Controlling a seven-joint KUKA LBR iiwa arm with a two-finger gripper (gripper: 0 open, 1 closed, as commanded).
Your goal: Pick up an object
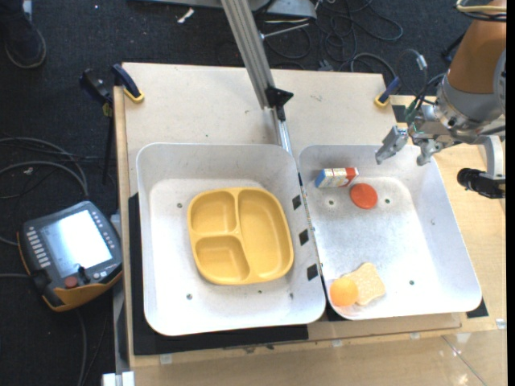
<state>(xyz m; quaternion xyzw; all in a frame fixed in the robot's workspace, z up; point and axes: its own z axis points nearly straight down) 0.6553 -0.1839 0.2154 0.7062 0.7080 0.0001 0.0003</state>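
Nearest my camera, in the front left corner of the right white bin (pixel 451 240), I see a round orange ball-like fruit (pixel 344 292) touching a pale tan piece shaped like a slice of bread (pixel 370 282), which lies just to its right. Farther back in that same bin, near the rear wall, a flat round red-orange disc (pixel 364 195) lies just beside a small white carton with blue and red ends (pixel 336 177); the carton lies on its side to the disc's left, and I cannot tell whether the two touch. On my screen the left white bin (pixel 161 215) carries a yellow plastic plate divided into three compartments (pixel 240 236), sitting about in the middle of its floor, with all three compartments bare. Over the rear right corner of the right bin I have the two-finger gripper (pixel 408 145) hanging above the rim, its two grey fingers spread well apart with nothing between them. It sits well apart from the carton and disc, up and to their right. Above the wrist the arm's orange band (pixel 481 51) shows at the right edge. Both bins sit side by side on a pale wooden bench (pixel 201 103).
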